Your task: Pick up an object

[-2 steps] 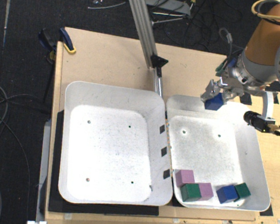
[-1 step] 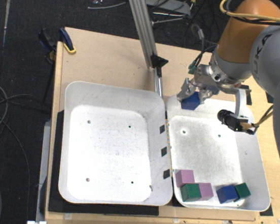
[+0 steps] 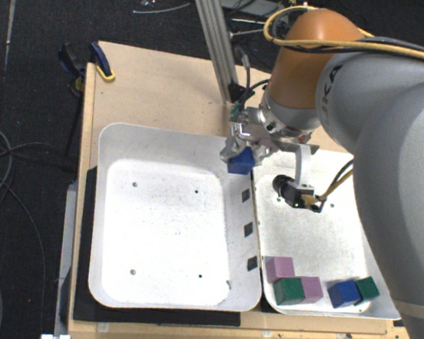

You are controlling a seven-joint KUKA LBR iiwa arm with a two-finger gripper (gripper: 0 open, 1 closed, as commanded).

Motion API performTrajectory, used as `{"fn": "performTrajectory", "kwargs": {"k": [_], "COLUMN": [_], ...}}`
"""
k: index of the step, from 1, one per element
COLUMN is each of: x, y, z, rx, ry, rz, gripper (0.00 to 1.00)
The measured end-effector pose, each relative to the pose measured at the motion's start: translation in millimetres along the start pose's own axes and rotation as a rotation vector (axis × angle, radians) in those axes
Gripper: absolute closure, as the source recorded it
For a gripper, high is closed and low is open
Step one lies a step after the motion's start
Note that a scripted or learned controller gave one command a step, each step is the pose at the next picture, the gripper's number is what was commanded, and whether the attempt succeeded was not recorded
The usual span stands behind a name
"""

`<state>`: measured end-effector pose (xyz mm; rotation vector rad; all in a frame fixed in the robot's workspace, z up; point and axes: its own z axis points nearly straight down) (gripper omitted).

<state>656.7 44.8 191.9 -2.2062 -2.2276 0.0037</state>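
Pincer hangs above the ridge between the two bins, pinching a small blue block — lifted clear, as far as I can judge, so the pick looks done. Five other blocks sit in the right bin — untouched.

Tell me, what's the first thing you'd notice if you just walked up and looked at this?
The huge grey arm with its orange band reaches in from the right. Its gripper hangs over the top edge where the two white bins meet, with a small blue block pinched between its fingers. Next comes the cluster of blocks at the bottom of the right bin: pink ones, green ones and another blue one.
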Motion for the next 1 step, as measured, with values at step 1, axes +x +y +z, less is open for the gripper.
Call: {"fn": "performTrajectory", "kwargs": {"k": [1], "x": [2.4], "y": [-24.0], "z": [-48.1], "rx": [-0.007], "ry": [-0.002], "rz": [0.006], "gripper": [1.0]}}
